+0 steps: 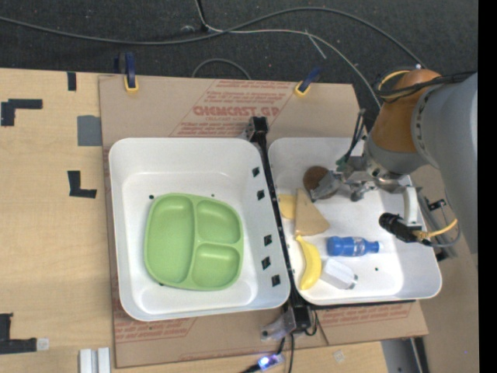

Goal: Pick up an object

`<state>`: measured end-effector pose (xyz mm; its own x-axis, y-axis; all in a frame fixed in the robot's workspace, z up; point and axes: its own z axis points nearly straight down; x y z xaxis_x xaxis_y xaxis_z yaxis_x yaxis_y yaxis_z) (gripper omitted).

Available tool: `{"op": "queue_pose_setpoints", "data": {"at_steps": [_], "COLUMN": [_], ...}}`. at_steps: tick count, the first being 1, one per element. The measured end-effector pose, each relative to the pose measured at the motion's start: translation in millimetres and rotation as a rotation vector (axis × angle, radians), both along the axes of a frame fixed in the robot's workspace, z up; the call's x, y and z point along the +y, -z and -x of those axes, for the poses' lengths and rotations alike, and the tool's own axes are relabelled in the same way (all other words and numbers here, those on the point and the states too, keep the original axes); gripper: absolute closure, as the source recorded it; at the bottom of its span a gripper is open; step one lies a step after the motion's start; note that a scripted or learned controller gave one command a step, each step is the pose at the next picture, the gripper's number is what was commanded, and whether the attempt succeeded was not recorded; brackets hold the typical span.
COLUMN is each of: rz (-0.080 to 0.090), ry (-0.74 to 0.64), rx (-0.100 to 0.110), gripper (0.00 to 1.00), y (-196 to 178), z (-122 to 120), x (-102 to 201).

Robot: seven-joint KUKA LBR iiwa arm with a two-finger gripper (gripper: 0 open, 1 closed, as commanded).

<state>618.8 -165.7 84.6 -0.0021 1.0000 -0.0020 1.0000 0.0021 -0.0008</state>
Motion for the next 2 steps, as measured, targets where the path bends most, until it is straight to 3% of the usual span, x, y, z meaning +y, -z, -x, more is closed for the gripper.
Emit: {"op": "queue_pose_setpoints", "data": {"at_steps": [1, 2], "rz": [0.002, -0.002], "ry": [0.0, 0.001], "rx": [-0.003, -0.003], "gripper": [1.0, 1.0], "y": [-11.8, -54.7], "z": [-0.9, 1.3], "x": [-0.3, 2.3]}}
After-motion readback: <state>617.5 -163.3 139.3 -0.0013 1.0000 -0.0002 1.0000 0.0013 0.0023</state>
